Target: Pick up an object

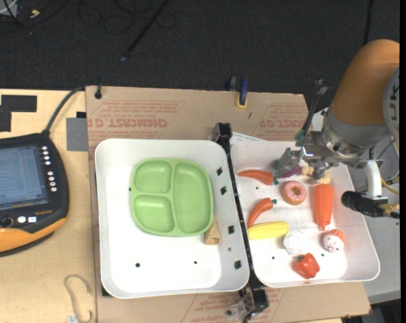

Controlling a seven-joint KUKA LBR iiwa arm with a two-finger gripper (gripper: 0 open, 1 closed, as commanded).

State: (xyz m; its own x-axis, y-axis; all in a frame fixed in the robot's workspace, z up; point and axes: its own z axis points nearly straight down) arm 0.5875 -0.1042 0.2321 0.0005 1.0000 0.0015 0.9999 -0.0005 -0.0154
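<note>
A: Where's the hand [291,161]?

B: Low over the far end of the right bin [364,261], among the toy food. Its fingers look spread, with nothing between them.

A: What's closest?

B: A pink donut [295,192] just beside it, a red chili pepper [256,176] to its left, a carrot [323,205] to its right.

A: And the rest?

B: A second chili [259,210], corn [267,231], a red bell pepper [306,265]. The left bin [115,261] holds a green divided plate [172,197].

Grey arm [354,130], orange band, dark cables.
</note>
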